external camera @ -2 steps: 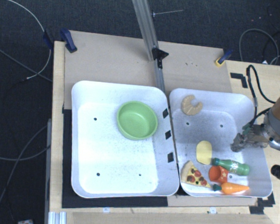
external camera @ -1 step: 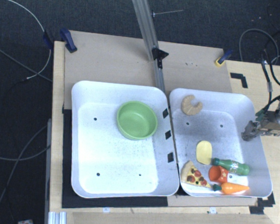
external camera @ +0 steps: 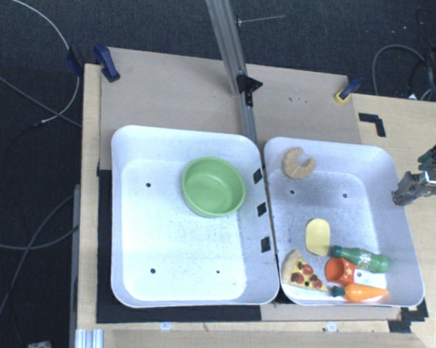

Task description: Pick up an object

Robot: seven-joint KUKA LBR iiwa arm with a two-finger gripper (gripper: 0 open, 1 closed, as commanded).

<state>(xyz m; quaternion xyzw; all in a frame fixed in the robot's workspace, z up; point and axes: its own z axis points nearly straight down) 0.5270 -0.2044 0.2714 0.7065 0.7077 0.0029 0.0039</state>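
Note:
The right bin (external camera: 376, 219) holds several toy foods. A tan curved pastry (external camera: 298, 163) lies near its far left corner. A yellow oval piece (external camera: 317, 236) sits lower down, with a green bottle (external camera: 359, 257) on its side, a pizza slice (external camera: 304, 272), a red-orange piece (external camera: 339, 270) and an orange carrot (external camera: 364, 293) clustered at the near edge. My gripper (external camera: 410, 190) hangs at the right bin's far right rim, away from all the objects, with nothing seen in it.
A green bowl (external camera: 214, 186) stands in the left bin (external camera: 142, 231), near its far side. A metal post (external camera: 230, 43) slants in from the top to between the bins. Blue and yellow clamps mark the bench's far corners.

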